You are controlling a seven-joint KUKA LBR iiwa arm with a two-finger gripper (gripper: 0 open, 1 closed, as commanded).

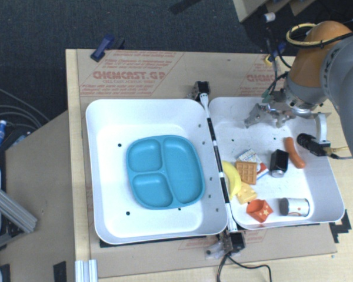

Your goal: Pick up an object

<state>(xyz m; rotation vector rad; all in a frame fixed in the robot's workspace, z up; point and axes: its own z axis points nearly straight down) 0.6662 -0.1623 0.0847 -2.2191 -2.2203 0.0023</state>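
Observation:
My gripper (263, 120) hangs over the far part of the right bin (329, 207), fingers spread and nothing between them. Nearer the camera in that bin lie an orange sausage-shaped piece (294, 152), a small black block (278, 161), a tan waffle-like cracker (246, 172), a white and red packet (247, 155), a yellow banana (231, 177), a yellow chunk (245, 195), a red piece (259, 210) and a silver and black cylinder (294, 206). The gripper touches none of them.
The left bin (100, 157) holds a blue divided plate (165, 171). A black clip (201, 89) sits at the far end of the seam between the bins. The arm's orange band (317, 43) and grey wrist stand over the right bin's far right corner.

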